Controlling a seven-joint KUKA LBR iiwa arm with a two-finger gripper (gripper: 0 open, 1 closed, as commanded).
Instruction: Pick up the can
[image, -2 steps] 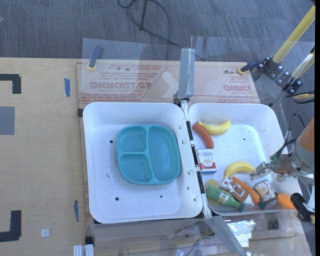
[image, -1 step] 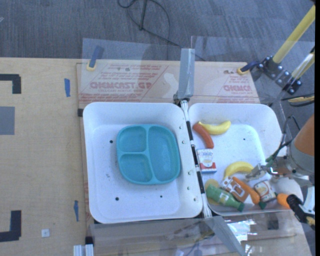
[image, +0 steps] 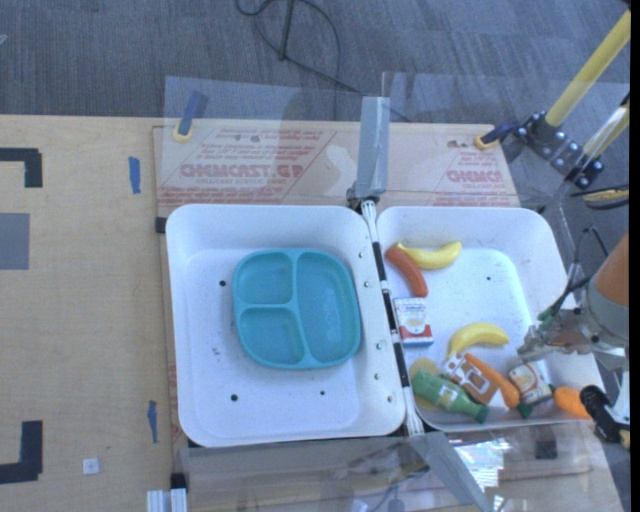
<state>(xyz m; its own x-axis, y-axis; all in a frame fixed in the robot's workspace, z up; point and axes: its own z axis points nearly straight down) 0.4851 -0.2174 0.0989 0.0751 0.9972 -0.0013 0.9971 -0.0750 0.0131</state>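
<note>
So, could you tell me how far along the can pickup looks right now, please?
Nothing looks done yet: the can lies in the right bin among toy food. In hand: the gripper hovers just above it. Left: grasp and lift.

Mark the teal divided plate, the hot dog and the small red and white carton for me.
teal divided plate (image: 297, 307): camera view, left bin, on the ridge between its compartments.
hot dog (image: 407, 271): camera view, right bin, on the middle of its length.
small red and white carton (image: 413, 321): camera view, right bin, on its top face.
</note>
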